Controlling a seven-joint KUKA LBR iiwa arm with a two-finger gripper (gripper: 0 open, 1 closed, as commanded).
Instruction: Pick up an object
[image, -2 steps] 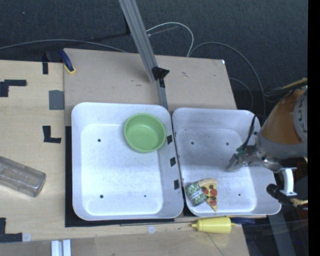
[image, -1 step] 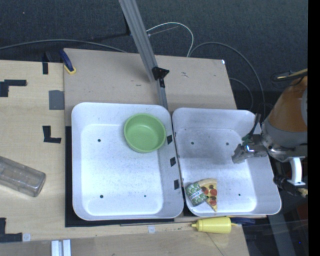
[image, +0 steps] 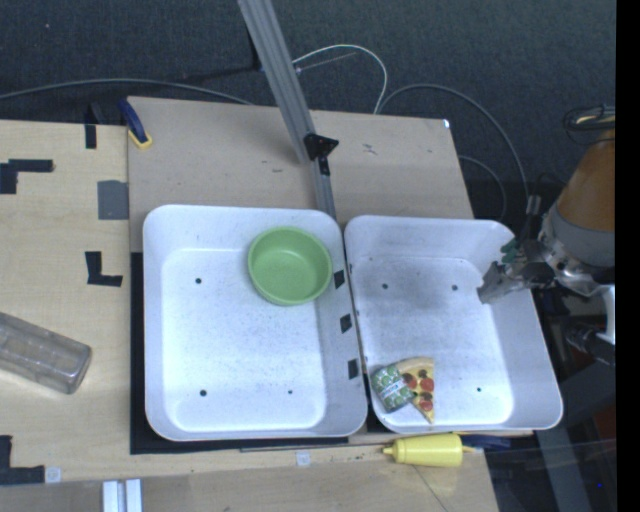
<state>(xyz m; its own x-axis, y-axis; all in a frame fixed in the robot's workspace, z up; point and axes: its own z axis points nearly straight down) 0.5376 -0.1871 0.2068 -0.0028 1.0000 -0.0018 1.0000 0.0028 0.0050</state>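
A green bowl (image: 289, 265) sits upright in the left bin (image: 170, 300), near its far right corner. A small flat packet printed with a pizza slice picture (image: 406, 386) lies in the right bin (image: 520, 370), at its near left. My gripper (image: 497, 285) hangs over the right bin's right wall, well apart from both objects. Its fingers are too small and blurred to read, and nothing shows between them.
A yellow bottle (image: 430, 450) lies on the bench just in front of the right bin. A clear plastic container (image: 40, 355) lies at the far left. A grey metal pole (image: 290, 90) slants in from the top, ending between the bins.
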